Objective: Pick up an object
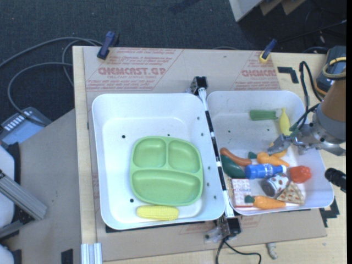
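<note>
Dark carpet all around, and on it sits a plywood bench [165,65] with two blue clamps at the back edge and some red lettering printed across the board. Two shallow white bins sit side by side on it.

Left bin [110,125] has a green divided plate [166,170] roughly in the middle, and a yellow corn cob [158,212] lying just past the plate's 6 o'clock edge, near the front wall.

Right bin [231,106] is the busy one. Most of the toy food is piled toward 6 o'clock: a hot dog [236,159], a blue bottle [265,171] lying flat, a tomato [299,174], a pizza slice [291,194], a carrot [268,203] along the front wall, and a small printed card [240,189] next to it. Up toward 12 o'clock there's a green piece [263,115] and a yellow banana [284,121], well apart from the pile.

The arm comes in from 3 o'clock, and the gripper [281,143] is down inside the right bin, just above the orange bit next to the bottle. Its fingers look spread a little with nothing pinched between them, though it's small and kind of blurry.
</note>
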`<state>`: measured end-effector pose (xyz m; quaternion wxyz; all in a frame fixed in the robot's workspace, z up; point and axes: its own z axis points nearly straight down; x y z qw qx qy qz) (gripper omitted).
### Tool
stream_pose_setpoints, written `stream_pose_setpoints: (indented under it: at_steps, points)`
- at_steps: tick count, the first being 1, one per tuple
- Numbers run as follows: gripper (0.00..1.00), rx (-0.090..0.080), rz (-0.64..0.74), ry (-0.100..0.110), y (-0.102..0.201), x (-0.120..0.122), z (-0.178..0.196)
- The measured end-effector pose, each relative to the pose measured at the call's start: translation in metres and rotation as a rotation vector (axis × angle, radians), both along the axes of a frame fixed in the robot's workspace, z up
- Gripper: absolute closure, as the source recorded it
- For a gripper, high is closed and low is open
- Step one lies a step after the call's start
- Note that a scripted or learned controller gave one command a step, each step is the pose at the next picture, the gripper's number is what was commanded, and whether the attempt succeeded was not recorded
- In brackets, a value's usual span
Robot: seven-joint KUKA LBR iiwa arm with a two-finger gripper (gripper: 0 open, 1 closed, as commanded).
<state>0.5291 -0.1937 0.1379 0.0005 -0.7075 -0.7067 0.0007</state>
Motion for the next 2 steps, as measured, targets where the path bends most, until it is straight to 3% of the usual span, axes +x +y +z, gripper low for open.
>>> stream_pose_setpoints:
  at_steps: [1,2]
  points:
    - [0.00,0.001,0.002,0.000,0.002,0.020,-0.054]
    - [1.00,0.000,0.001,-0.003,0.002,0.021,-0.043]
